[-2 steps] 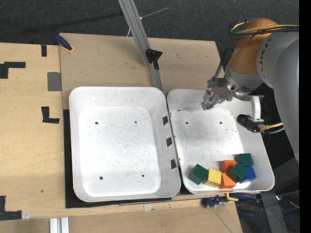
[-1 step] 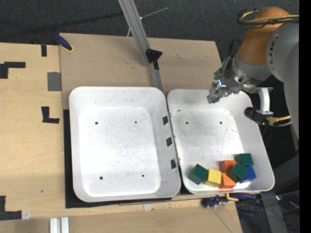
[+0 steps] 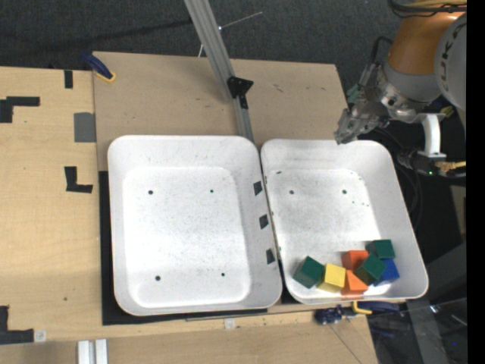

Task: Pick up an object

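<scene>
Several small blocks lie clustered in the near right corner of the right bin (image 3: 333, 203): a dark green block (image 3: 308, 271), a yellow block (image 3: 332, 277), an orange block (image 3: 353, 262), another green block (image 3: 380, 248) and a blue block (image 3: 389, 271). My gripper (image 3: 350, 130) hangs above the far right corner of that bin, well away from the blocks, under the orange-banded wrist (image 3: 420, 40). Nothing shows between its fingers.
The left bin (image 3: 186, 218) sits beside the right one on the wooden bench. A slanted metal pole (image 3: 216, 48) rises from behind the bins' shared edge. Black tape marks and a blue-yellow clamp (image 3: 98, 65) lie at the bench's far left.
</scene>
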Robot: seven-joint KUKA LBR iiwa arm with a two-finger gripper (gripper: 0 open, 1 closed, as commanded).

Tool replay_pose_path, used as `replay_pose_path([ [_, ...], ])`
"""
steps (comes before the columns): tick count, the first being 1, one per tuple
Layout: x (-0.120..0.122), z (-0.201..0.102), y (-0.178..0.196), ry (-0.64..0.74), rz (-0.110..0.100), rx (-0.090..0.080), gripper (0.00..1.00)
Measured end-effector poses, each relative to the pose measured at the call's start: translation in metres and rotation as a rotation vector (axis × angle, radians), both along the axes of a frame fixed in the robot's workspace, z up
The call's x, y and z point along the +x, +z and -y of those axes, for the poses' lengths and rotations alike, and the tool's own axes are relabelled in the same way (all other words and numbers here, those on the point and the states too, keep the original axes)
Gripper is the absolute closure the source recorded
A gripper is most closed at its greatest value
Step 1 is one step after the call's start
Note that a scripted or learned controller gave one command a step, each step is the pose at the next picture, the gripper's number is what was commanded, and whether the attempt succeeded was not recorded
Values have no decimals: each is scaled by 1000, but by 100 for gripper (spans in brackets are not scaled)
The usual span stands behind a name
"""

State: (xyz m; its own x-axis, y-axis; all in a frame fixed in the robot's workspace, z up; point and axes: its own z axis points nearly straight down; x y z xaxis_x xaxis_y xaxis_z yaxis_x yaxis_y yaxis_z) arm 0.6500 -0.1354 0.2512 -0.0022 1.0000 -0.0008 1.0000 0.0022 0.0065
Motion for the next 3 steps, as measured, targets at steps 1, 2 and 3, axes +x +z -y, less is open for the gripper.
replay_pose_path([
  [1,1,-1,39,0,-3,0,100],
  [2,2,-52,38,4,-7,2,100],
  [3,7,-114,29,5,-8,2,100],
])
